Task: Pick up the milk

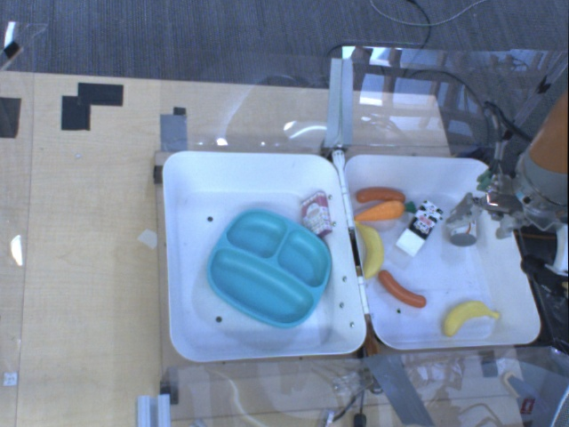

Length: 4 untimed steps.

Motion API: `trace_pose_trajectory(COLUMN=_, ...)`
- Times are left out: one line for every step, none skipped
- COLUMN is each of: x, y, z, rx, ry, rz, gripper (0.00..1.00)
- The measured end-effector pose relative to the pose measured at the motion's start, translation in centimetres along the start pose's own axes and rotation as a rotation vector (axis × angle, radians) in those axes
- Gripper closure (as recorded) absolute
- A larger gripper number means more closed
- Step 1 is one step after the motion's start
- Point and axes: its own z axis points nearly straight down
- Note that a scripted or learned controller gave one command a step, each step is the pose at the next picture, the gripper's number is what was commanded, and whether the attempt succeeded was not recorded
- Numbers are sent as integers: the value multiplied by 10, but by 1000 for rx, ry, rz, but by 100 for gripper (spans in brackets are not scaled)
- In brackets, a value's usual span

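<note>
two bins sit side by side on the table. the left bin holds a tray with a packet at its far right corner. in the right bin, the milk lies right of a carrot, sausage behind; the gripper hangs just right of the milk.

Robot lab, taped bench, clear shields, loose cable
</note>
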Motion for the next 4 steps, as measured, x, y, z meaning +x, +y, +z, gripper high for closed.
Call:
trace_pose_trajectory(x=44, y=78, z=47, rx=-1, ry=0, rz=-171, gripper=0)
trace_pose_trajectory(x=60, y=21, z=101, rx=-6, ry=1, rz=-219, gripper=0)
trace_pose_trajectory(x=62, y=24, z=89, rx=-13, ry=1, rz=-220, gripper=100)
trace_pose_trajectory(x=62, y=25, z=77, rx=-17, ry=1, rz=-221, gripper=100)
